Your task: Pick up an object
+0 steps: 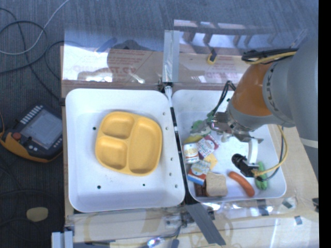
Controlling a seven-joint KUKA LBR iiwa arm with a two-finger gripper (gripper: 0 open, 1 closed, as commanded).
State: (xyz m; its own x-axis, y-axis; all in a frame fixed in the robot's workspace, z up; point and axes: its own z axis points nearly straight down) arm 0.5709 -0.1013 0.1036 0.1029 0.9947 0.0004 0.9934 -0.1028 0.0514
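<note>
My gripper (217, 123) hangs low over the upper middle of the right bin (274, 190), below the orange wrist band. Just left of it lies a green leafy piece (198, 124). Under and beside it are a red-and-white packet (207, 146), a yellow piece (192, 137) and a small round tub (190, 152). Further toward the front lie a yellow packet (211, 162), a brown block (216, 184), a blue-and-red item (195, 179), an orange-red sausage (242, 183) and a green piece (260, 173). Nothing visibly sits in the gripper.
The left bin (77, 190) holds a yellow divided plate (128, 142). A raised divider (177, 138) separates the two bins. Clear panels stand behind the bins. A handheld pendant (36, 133) lies on the floor at the left.
</note>
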